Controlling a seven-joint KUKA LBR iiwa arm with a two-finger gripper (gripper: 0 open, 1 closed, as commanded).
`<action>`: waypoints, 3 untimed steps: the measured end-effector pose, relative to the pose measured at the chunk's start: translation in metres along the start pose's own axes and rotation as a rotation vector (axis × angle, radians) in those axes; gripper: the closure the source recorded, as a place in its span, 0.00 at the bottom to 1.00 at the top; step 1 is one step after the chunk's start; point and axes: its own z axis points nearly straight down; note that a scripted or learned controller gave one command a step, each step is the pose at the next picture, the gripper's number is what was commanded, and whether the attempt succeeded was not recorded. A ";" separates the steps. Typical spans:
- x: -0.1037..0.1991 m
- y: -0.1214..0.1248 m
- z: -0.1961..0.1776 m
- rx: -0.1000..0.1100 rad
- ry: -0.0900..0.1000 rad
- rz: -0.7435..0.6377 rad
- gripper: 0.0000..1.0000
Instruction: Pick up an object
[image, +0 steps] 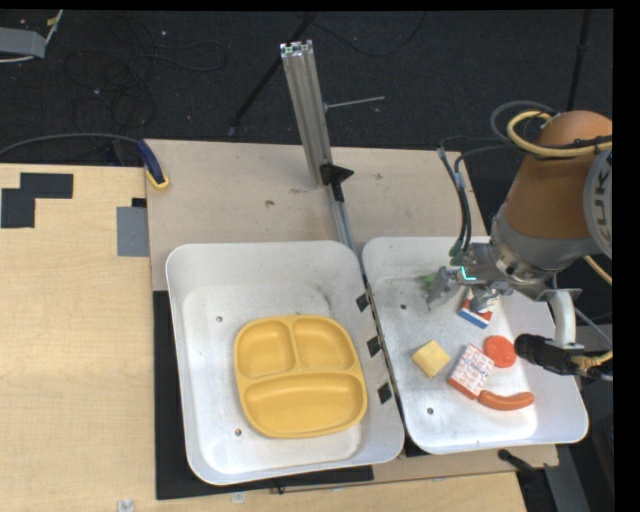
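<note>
Objects for picking, right bin (400, 262): five loose items lying on the white floor of the bin.

1. Yellow block (431, 358), pale, cube-like, left of centre in the bin, apart from the others.
2. Red-and-white patterned packet (469, 371), tilted, just right of the yellow block.
3. Orange-red round piece (500, 351), near the upper right corner of the packet; whether they touch cannot be told.
4. Orange-red sausage-shaped piece (505, 401), lying lengthwise below the packet, nearest the bin's front edge.
5. Small white box with red and blue markings (475, 316), tilted, directly under the tool.

Tool (478, 298): at the end of the grey arm with the orange band (560, 180), reaching in from the right and low over the upper middle of the right bin. Its tip sits at or just above the small white box. Whether the tool is apart, together or clamped on anything cannot be told; the wrist hardware hides it. A grey-green part (438, 283) lies to the tool's left; its nature is unclear.

Left bin (200, 300): holds one yellow divided plate (299, 375), three compartments, lying flat toward the front right.

Tabletop (240, 190): tan surface carrying both bins side by side, with an upright aluminium post (308, 110) behind them.
</note>
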 end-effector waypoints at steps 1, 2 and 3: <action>0.000 0.001 -0.001 -0.002 0.000 0.000 0.00; -0.006 0.002 0.061 0.005 0.001 0.002 0.00; 0.003 0.002 0.117 0.005 0.002 0.003 0.00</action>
